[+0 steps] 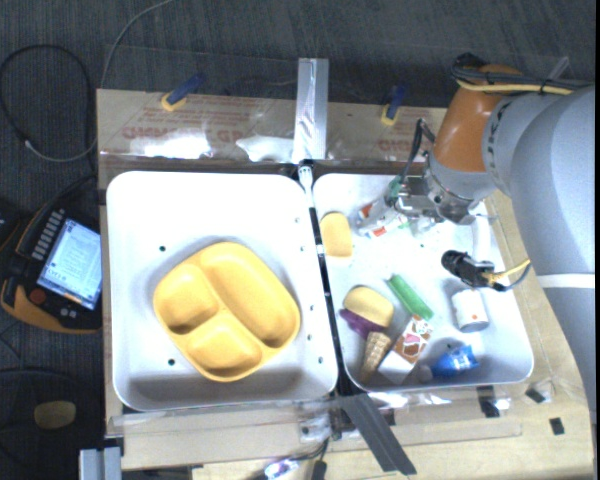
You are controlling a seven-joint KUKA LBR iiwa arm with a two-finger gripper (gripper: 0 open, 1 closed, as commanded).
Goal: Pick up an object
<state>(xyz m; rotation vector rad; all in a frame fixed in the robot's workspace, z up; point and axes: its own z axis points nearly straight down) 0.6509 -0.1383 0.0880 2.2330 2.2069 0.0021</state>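
Evidently a grab is being lined up: the gripper (412, 203) is lowered into the far corner of the right bin (500, 268), beside a small red and white item (372, 220). Whether anything is pinched cannot be told. Nearer than that item, loose toys are heaped: a green stick (410, 296), an ice cream cone (377, 348), a blue toy (452, 361). A yellow tray (225, 308) fills the left bin (140, 208).

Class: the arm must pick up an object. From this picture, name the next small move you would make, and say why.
Probably lower the gripper onto the small red-and-white item just beneath it at the far end of the right bin. The arm is already over that corner, whereas the green piece and blue object lie farther along the bin.
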